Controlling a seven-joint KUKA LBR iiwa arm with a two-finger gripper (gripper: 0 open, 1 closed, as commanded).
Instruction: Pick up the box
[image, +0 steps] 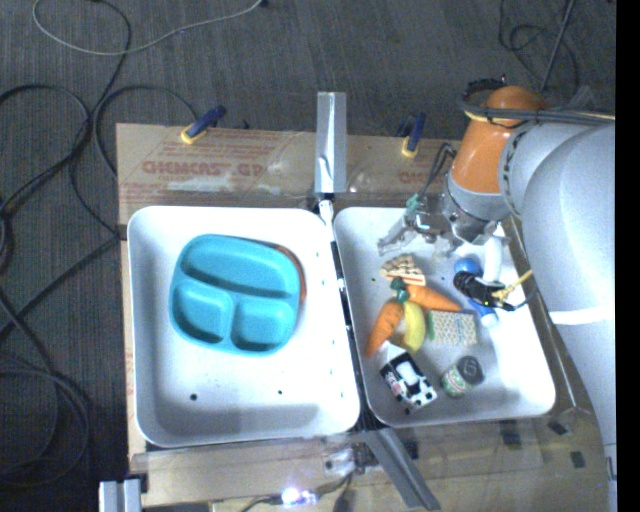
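Note:
A small black and white box (408, 382) lies near the front of the right bin (520, 395), tilted on the floor. A flat yellow patterned packet (452, 327) lies a little behind it to the right. My gripper (404, 228) hangs over the back of the right bin, well behind the box. Its fingers (391, 240) point left, spread open with nothing between them.
The right bin also holds two orange carrots (383, 325), a yellow-green fruit (414, 325), a tan waffle piece (403, 267), a blue and white object (470, 276) and a round green tin (463, 375). A blue divided tray (238, 292) lies in the left bin (150, 400).

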